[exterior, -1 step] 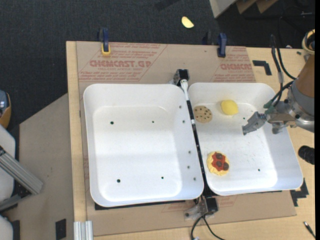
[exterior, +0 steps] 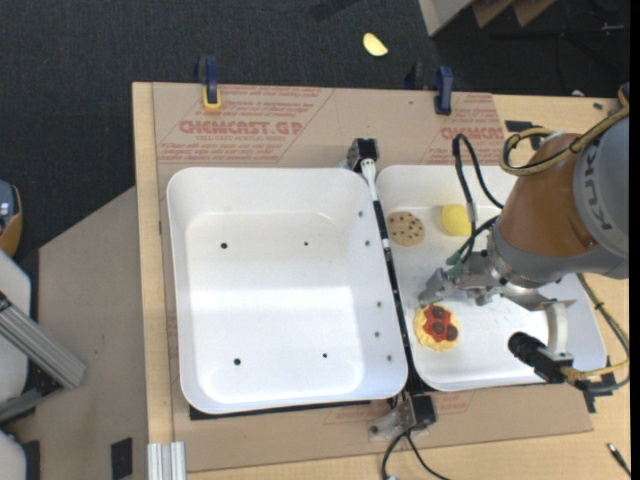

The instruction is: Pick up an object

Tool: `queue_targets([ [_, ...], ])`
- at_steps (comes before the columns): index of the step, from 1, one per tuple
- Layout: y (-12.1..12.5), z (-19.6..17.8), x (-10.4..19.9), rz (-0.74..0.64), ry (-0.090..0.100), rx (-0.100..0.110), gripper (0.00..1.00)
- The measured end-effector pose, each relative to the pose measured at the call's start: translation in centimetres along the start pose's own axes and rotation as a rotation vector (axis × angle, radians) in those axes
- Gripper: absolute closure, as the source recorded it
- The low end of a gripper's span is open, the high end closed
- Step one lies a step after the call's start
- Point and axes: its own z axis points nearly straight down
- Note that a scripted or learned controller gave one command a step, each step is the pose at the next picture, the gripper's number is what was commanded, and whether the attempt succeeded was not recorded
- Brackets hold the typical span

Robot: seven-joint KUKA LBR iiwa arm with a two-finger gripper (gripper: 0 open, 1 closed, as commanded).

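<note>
At the near end of the right bin (exterior: 480, 368), a small tart (exterior: 438, 328) lies just under the pincer (exterior: 440, 288).

Nearest the camera in that bin, close to the wall shared with the left bin (exterior: 270, 298), the tart lies flat with its red and dark topping facing up; it is round, so it has no long axis and points no particular way. Just beyond its far edge hangs the pincer, on the arm (exterior: 545, 218) that reaches in from the right; whether it is wide or narrow cannot be told, nor whether it touches the tart. Farther back sit a flat round cookie (exterior: 405, 228) and, beside it to the right, a yellow lump (exterior: 456, 219). Two blue clamps (exterior: 209, 73) grip the far edge of the desk (exterior: 150, 218).
</note>
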Motion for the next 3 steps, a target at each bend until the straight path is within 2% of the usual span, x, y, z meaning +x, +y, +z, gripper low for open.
queue_targets([
  [1,7.9,1.5,-0.6,0.001,-0.006,-0.018,0.0],
  [2,13.5,1.3,-3.3,0.002,-0.008,-0.02,0.0],
  [3,15.4,1.3,-4.7,0.002,-0.007,-0.018,0.0],
])
